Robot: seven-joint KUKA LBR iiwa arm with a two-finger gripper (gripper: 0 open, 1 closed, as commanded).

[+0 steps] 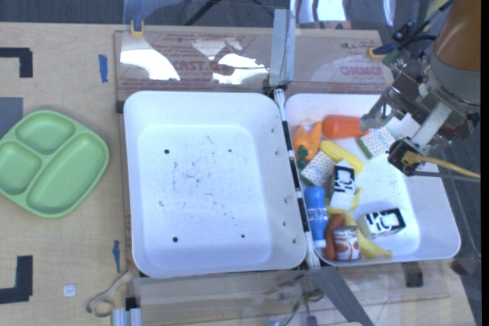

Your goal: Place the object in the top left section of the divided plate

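Note:
A green divided plate (52, 162) lies on the wooden bench at the far left, outside the bins, with nothing in its three sections. The right bin (428, 233) holds a pile of several items: an orange carrot-shaped piece (341, 126), a yellow banana (344, 155), a blue bottle (315, 206), two black-and-white boxes (344, 183) (384, 221) and a red can (346, 243). My gripper (376, 118) hangs over the far right part of this bin, just right of the orange piece and above a speckled white item (374, 142). I see nothing held in it.
The left bin (153, 118) lies between the plate and the right bin. A clear upright panel (281, 42) stands behind the bins. Black tape marks (19, 61) sit on the bench at the left edge.

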